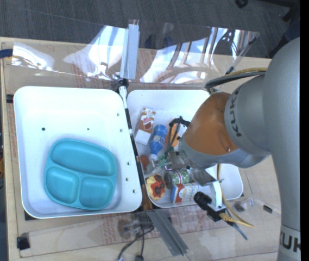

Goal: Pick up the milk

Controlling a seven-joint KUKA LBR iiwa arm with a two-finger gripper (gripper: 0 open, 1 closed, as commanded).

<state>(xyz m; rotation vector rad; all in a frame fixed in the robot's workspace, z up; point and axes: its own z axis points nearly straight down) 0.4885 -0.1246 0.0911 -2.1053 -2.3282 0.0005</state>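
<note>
A small white carton with red-brown print (147, 119), which looks like the milk, lies at the back left of the right bin (143, 98). It lies free, with nothing touching it. My gripper (169, 160) is low among the clutter in the middle of that bin, in front of and to the right of the carton. The grey and orange wrist (213, 132) hides most of it. A second white and red pack (186, 192) lies near the bin's front wall.
Around the gripper lie a blue bottle (157, 138), an orange item (173, 132), a green can (178, 176) and a red-yellow packet (155, 187). The left bin (29, 102) holds a blue divided plate (81, 173). The arm covers the right bin's right half.
</note>
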